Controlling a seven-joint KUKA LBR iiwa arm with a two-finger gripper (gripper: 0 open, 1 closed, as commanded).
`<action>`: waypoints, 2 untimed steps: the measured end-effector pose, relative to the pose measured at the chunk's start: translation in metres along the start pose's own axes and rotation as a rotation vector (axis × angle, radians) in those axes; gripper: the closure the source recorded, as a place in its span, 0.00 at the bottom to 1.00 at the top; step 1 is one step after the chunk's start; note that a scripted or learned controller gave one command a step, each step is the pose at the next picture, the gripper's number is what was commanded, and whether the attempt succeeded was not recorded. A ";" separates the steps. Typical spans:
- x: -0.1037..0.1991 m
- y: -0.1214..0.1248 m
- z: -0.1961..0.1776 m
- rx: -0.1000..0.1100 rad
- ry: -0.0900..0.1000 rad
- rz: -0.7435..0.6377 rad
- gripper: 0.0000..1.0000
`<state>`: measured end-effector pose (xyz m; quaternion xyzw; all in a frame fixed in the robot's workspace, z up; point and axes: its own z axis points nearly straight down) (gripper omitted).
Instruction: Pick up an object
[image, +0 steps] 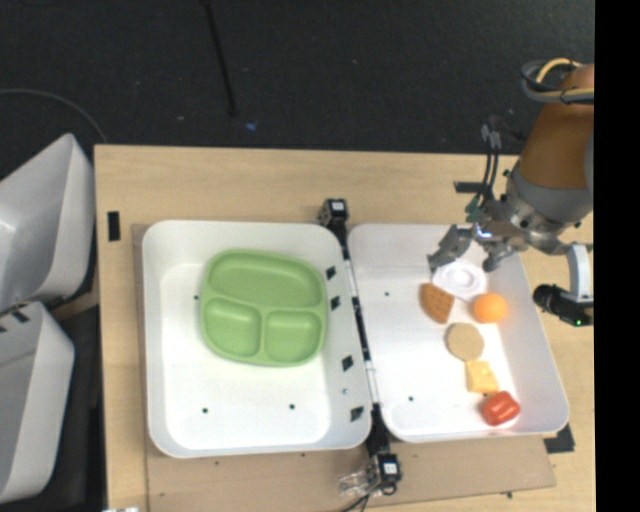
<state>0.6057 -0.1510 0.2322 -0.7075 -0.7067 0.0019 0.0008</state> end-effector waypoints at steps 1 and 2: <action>0.001 0.005 0.044 -0.001 0.000 0.003 0.00; 0.007 0.009 0.091 -0.001 0.001 -0.001 0.00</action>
